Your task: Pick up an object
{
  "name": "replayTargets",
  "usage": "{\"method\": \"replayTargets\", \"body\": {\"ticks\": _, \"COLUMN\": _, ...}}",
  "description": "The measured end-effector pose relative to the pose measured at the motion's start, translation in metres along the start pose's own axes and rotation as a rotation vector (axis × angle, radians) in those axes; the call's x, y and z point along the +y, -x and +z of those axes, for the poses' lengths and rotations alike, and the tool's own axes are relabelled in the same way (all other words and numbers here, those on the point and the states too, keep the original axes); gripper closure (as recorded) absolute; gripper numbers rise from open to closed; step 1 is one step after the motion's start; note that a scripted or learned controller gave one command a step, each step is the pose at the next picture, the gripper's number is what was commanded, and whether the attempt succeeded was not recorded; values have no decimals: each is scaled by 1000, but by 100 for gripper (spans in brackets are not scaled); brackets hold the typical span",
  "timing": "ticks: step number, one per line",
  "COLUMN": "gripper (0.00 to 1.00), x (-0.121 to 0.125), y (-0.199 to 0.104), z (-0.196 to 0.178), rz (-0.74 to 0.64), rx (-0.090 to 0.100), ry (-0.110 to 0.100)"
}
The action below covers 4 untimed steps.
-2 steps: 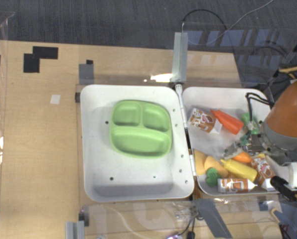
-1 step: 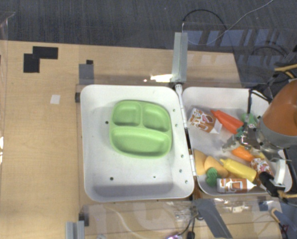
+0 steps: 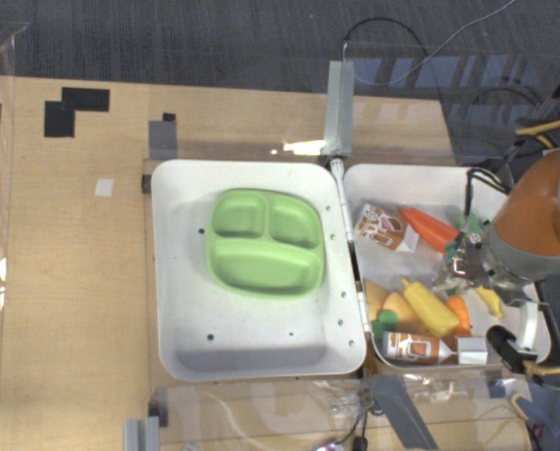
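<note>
My gripper (image 3: pixel 457 265) hangs low over the right bin (image 3: pixel 393 178), reaching in from the right under the orange band of the arm (image 3: pixel 536 216). It sits just above a yellow bottle-shaped toy (image 3: pixel 429 309) and a small orange piece (image 3: pixel 461 314). A long orange carrot (image 3: pixel 429 228) lies just behind it, beside a brown and white carton (image 3: pixel 384 226). A bottle with a brown label (image 3: pixel 427 348) lies along the bin's front wall. I see nothing clearly held.
The left bin (image 3: pixel 177 336) holds a green divided plate (image 3: pixel 265 242). A green-capped orange item (image 3: pixel 389 312) rests at the right bin's left side. A small yellow piece (image 3: pixel 490 300) lies under the wrist. A grey post (image 3: pixel 340 101) stands behind the bins.
</note>
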<state>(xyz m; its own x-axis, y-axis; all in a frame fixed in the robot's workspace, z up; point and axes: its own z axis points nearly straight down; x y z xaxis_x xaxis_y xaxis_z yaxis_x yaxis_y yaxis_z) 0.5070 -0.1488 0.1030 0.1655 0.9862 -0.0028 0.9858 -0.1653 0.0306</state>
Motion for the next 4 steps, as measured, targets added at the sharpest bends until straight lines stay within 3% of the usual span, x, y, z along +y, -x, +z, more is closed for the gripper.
{"method": "replayTargets", "body": {"ticks": 1, "gripper": 100, "x": 81, "y": -16, "z": -45, "rz": -178, "rx": 5, "ry": -25}}
{"method": "replayTargets", "body": {"ticks": 2, "gripper": 100, "x": 54, "y": 31, "z": 0, "rz": -423, "rx": 8, "ry": -24}}
{"method": "replayTargets", "body": {"ticks": 3, "gripper": 100, "x": 45, "y": -45, "z": -93, "rz": -433, "rx": 9, "ry": -22}}
{"method": "replayTargets", "body": {"ticks": 4, "gripper": 100, "x": -4, "y": -32, "z": -223, "rz": -355, "rx": 6, "ry": -21}}
